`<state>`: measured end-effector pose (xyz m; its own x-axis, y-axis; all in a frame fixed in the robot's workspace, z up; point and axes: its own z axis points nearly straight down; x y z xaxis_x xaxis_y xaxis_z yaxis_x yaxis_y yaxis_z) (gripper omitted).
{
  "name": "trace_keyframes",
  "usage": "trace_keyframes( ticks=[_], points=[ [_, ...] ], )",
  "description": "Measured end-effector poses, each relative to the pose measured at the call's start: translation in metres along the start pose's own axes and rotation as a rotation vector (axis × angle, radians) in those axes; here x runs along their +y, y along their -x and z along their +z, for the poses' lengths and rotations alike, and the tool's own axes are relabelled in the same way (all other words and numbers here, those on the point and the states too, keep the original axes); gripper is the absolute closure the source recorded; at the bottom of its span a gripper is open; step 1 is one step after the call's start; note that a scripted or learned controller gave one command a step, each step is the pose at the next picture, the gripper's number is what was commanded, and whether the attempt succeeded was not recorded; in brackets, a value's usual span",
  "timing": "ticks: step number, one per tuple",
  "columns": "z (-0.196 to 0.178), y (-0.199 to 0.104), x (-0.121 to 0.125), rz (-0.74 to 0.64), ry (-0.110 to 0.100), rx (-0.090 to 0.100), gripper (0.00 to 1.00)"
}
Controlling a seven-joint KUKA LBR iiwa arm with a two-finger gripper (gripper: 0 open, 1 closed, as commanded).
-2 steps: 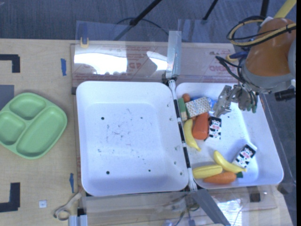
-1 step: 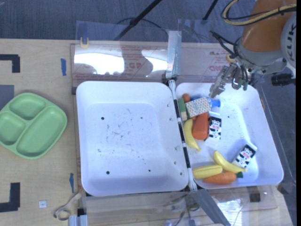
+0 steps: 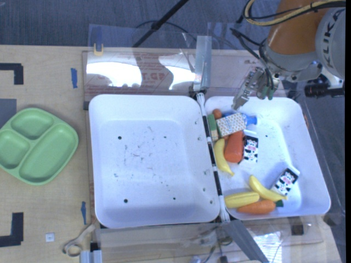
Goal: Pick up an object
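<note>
Wooden bench [image 3: 49, 70] is carrying two shallow white bins side by side. Left bin [image 3: 148, 158] is sitting beside the right bin [image 3: 307, 147], their rims touching along the middle. Grey arm [image 3: 307, 21] with its orange band is reaching in from the right, hanging over the far edge of the right bin. Green divided plate [image 3: 37, 145] is lying on the bench, well apart to the left of both bins. Gripper [image 3: 241, 100] is hovering just above the far-left corner of the right bin; cannot tell whether it is holding anything or how it is set. All pickable objects are lying in the right bin: an orange carrot [image 3: 234, 147] beside a yellow banana [image 3: 220, 156] at the left wall, a patterned box [image 3: 230, 124] just under the gripper, another banana [image 3: 263, 189] and carrot [image 3: 255, 206] near the front, and two small cow-print cartons [image 3: 250, 147] [image 3: 286, 181].
</note>
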<state>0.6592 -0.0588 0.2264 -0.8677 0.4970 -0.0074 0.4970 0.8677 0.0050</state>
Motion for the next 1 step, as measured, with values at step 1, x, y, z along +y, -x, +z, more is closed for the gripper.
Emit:
trace_keyframes(
  ticks=[1],
  points=[
    [-0.0024, 0.0056, -0.0166, -0.22, -0.001, 0.001, 1.0]
  ],
)
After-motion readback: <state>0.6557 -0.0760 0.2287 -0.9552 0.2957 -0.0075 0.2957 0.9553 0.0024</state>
